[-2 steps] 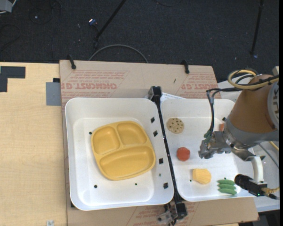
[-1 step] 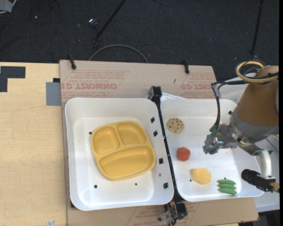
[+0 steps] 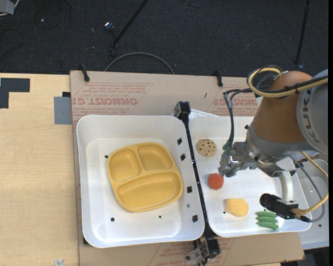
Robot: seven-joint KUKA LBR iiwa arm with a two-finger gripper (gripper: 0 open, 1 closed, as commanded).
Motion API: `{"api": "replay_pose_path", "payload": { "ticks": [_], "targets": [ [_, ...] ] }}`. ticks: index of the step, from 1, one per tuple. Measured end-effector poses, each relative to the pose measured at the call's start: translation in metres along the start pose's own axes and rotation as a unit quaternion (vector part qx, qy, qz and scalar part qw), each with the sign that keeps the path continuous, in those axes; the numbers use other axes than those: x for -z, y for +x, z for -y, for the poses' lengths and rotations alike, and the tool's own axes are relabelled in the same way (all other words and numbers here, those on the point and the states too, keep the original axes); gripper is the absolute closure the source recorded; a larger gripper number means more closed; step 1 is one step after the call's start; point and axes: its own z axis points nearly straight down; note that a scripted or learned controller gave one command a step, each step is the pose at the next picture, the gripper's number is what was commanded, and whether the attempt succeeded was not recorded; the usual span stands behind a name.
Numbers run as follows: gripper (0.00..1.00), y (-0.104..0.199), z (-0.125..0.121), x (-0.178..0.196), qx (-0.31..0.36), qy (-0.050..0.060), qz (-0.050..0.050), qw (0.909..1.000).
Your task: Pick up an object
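Note:
In the right bin (image 3: 210,218) lie a round speckled cookie (image 3: 206,147), a small red ball-like piece (image 3: 215,181), a yellow block (image 3: 237,206) and a green pea pod (image 3: 267,219). My gripper (image 3: 228,168) hangs low over the right bin, just right of and above the red piece and below the cookie. The arm's orange band and grey wrist rise behind it to the right. Nothing shows between the gripper's tips.
A yellow divided plate (image 3: 144,175) lies in the left bin (image 3: 94,148). A black divider (image 3: 189,165) runs between the bins. Cables and a black-tipped fitting (image 3: 277,204) hang near the right bin's lower right corner.

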Motion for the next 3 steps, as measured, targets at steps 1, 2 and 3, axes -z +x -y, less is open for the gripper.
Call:
{"api": "replay_pose_path", "payload": {
  "ticks": [1,2,3],
  "targets": [
    [1.0,0.051,-0.021,-0.004,0.0,0.0,0.0,1.0],
    [1.0,0.101,-0.037,-0.001,0.0,0.0,0.001,1.0],
    [1.0,0.153,-0.061,0.004,0.0,-0.001,0.0,1.0]
  ]
}}
